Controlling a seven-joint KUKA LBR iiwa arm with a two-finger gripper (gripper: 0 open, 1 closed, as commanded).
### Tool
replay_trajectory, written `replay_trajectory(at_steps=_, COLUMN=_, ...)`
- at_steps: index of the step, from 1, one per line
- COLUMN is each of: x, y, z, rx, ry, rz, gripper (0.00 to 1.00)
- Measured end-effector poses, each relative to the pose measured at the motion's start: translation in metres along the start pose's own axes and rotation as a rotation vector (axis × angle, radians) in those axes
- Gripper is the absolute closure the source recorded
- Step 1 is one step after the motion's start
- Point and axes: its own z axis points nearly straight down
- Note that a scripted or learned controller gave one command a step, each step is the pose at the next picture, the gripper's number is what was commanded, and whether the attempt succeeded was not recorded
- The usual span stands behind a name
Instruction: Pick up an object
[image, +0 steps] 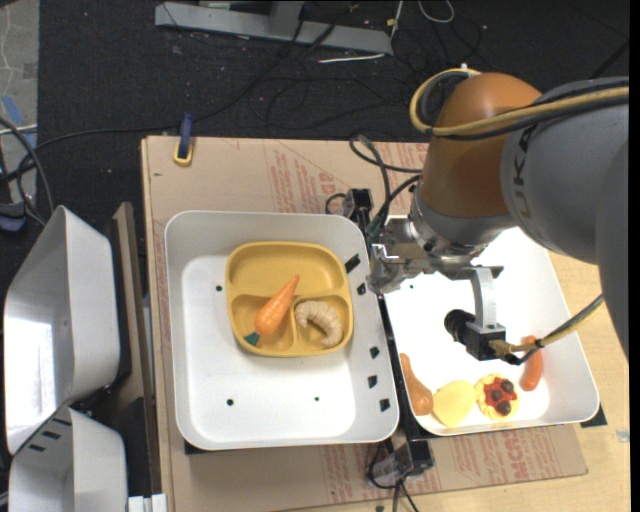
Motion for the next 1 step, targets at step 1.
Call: replay_trajectory(at_steps=1, x=0.0471, y=-0.0052, z=-0.0016, rx=-0.002, ry=0.000, rz=0.001, gripper=1.00)
